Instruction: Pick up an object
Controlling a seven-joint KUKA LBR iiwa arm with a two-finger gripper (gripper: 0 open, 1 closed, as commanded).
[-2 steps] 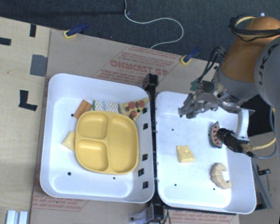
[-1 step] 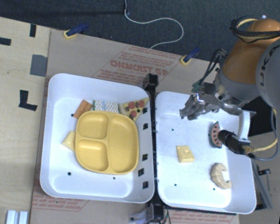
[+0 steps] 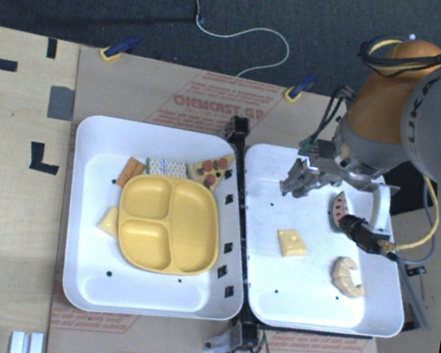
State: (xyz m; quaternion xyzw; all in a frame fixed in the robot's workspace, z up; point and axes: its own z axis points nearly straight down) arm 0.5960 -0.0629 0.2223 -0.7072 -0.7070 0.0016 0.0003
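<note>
Hovering over the right bin (image 3: 377,319) near its back edge, the gripper (image 3: 294,184) holds nothing, fingers slightly parted, with the cheese wedge (image 3: 292,243) lying nearby and the croissant (image 3: 348,277) farther off.

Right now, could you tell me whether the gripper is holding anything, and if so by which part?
Nothing is held. The two-finger gripper hangs over bare floor of the right white bin, apart from the pale yellow cheese-like wedge.

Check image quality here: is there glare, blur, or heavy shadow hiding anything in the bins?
Camera view: even, soft lighting; the right bin looks bright but not blown out; the cheese wedge and yellow plate are fairly sharp; the gripper is small, dark and slightly soft; shadows are faint.
</note>
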